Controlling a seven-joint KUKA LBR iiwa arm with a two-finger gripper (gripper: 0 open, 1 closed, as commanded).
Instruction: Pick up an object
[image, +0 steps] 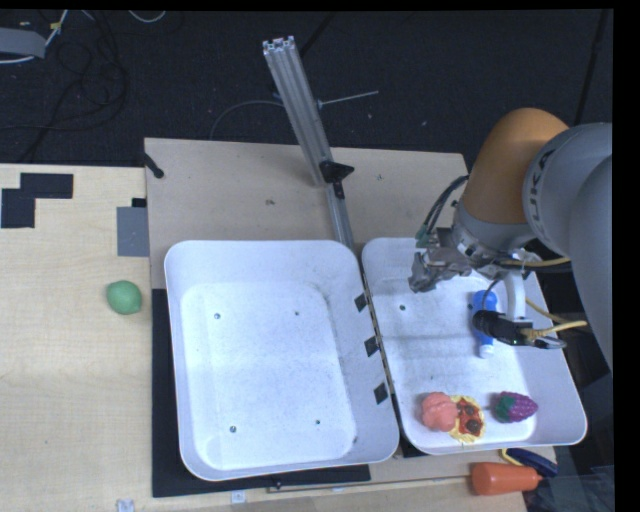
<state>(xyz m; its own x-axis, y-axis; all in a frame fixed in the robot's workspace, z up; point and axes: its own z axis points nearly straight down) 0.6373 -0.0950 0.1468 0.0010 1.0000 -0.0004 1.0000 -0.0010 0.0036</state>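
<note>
You see three small toys along the right bin's (560, 425) near edge: a pink one (437, 410), a yellow-and-red one (467, 418) touching it, and a purple one (514, 406) apart to the right. A blue-and-white object (486, 322) lies farther back. The gripper (428, 274) hangs above that bin's far left part, holding nothing you can see; whether it is open you cannot tell. A green ball (124, 297) sits on the bench beside the left bin (190, 262).
</note>
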